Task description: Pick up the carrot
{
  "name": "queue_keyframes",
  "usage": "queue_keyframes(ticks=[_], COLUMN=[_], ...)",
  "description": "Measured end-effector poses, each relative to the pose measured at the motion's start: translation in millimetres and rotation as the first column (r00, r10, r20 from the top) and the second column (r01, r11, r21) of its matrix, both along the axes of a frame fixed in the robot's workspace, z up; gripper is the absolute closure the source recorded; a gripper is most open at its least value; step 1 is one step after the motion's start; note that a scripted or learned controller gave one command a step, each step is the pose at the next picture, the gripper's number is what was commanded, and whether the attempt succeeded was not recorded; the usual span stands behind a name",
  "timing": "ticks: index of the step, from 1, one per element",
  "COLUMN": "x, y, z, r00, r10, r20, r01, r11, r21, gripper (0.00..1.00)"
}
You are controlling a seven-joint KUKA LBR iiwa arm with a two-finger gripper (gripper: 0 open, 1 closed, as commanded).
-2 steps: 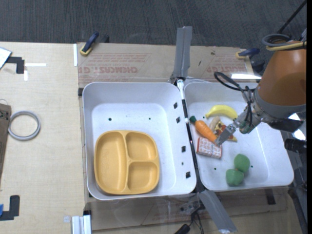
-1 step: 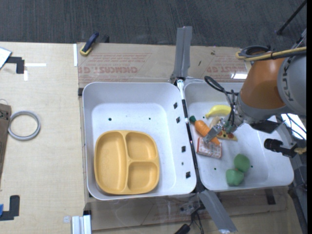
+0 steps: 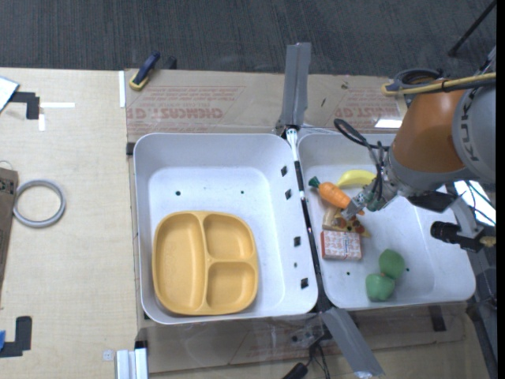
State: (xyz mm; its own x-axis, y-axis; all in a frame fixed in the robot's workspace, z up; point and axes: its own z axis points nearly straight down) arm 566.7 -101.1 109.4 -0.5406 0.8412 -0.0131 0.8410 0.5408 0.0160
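The carrot (image 3: 332, 195) is orange with a green top. It lies at a slant in the right bin (image 3: 418, 235), near the bin's left wall, with the green end pointing up-left. My gripper (image 3: 361, 204) reaches in from the right and sits low at the carrot's lower-right end, under the grey and orange wrist. The gripper's tip overlaps that end of the carrot, and the wrist hides part of the contact.
A yellow banana (image 3: 355, 178) lies just behind the carrot. A small printed box (image 3: 342, 244) lies in front of it. Two green fruits (image 3: 385, 275) sit near the bin's front. The left bin (image 3: 213, 164) holds a yellow divided plate (image 3: 207, 260).
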Motion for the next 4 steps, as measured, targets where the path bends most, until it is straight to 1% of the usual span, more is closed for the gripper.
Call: queue_keyframes(ticks=[1, 2, 3, 4], x=[-23.2, -46.1, 29.2, 77.3], y=[-0.4, 0.6, -30.9, -44.2], z=[-10.7, -12.8, -12.9, -12.7], r00=[0.982, 0.804, 0.720, 0.546], r10=[-0.187, -0.595, -0.694, -0.837], r20=[-0.003, -0.012, -0.012, -0.034], r01=[0.187, 0.595, 0.694, 0.838], r11=[0.982, 0.804, 0.720, 0.546], r21=[0.006, 0.009, 0.006, -0.012], gripper=[1.00, 1.00, 1.00, 1.00])
